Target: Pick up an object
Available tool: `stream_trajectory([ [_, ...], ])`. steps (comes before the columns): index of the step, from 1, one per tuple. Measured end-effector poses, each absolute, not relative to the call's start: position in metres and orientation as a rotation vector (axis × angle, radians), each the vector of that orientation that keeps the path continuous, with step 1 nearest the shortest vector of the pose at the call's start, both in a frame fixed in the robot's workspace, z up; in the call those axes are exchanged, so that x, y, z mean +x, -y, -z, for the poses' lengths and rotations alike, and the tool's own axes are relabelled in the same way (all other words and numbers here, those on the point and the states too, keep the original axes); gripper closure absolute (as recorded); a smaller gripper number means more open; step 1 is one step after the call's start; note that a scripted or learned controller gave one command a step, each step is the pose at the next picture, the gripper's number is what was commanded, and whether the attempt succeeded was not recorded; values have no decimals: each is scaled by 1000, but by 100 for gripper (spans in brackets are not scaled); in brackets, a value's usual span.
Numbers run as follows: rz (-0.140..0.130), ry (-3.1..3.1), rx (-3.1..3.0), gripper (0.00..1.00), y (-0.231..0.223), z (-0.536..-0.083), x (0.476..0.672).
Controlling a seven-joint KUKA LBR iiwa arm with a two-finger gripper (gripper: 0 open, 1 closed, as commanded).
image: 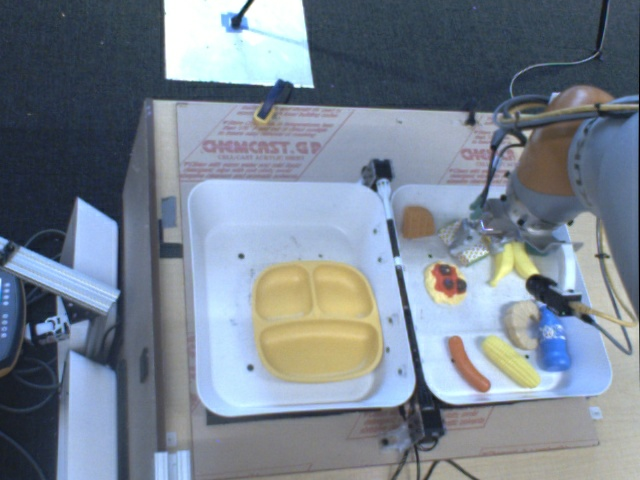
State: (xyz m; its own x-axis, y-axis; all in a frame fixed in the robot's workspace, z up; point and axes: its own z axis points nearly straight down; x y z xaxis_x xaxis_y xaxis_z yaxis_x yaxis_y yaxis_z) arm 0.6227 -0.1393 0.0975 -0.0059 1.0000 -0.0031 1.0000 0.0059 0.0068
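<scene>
The right bin (pixel 590 368) holds several toy foods. A brown bun (pixel 418 221) lies at its far left, with a round pizza piece (pixel 446 281) below it and yellow bananas (pixel 511 261) in the middle. Along the front lie a red sausage (pixel 468 362), a corn cob (pixel 510 360), a beige pastry (pixel 520 323) and a blue bottle (pixel 551 336). My gripper (pixel 468 238) is down in this bin, between the bun and the bananas, just above the pizza piece. A small yellowish thing (pixel 474 254) lies right at its tip. The grey arm (pixel 570 168) hides the bin's far right.
The left bin (pixel 215 268) holds a yellow divided tray (pixel 317 320). A black divider rail (pixel 398 268) runs between the two bins. Cables (pixel 590 313) trail over the right bin's rim.
</scene>
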Motion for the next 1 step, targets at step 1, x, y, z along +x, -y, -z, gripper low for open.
stream_trajectory([
  [1, -6, -2225, 2214, 100, 65, -186, 603],
])
